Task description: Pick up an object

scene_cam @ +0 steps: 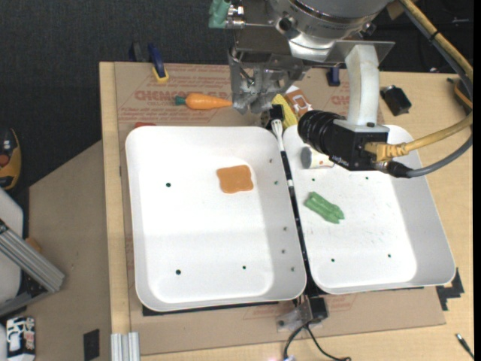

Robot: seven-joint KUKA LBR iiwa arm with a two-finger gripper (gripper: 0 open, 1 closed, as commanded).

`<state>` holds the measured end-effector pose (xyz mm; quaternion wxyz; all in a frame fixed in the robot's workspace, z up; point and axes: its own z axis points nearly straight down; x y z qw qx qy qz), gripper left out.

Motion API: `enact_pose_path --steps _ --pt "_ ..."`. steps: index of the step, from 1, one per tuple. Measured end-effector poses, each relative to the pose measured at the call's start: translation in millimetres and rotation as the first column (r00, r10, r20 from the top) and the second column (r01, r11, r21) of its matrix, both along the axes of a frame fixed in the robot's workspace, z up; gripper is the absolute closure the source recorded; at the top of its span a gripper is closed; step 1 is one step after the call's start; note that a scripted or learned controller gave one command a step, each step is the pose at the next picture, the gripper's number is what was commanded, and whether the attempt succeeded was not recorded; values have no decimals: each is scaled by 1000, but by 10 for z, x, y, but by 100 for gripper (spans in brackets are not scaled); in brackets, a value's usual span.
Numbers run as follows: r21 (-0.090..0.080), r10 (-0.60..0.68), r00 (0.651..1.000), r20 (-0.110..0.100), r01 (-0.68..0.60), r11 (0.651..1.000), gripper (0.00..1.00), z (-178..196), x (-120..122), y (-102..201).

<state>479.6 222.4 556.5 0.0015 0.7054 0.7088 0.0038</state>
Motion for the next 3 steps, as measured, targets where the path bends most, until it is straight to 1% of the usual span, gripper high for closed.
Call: enact_pose_path --steps 1,2,3 --pt "-1 0 1000 -1 0 1000 0 -5 0 0" --pt "1 1 1000 3 -1 1000 100 105 3 7" --pt "1 0 1000 2 0 1000 0 99 3 6"
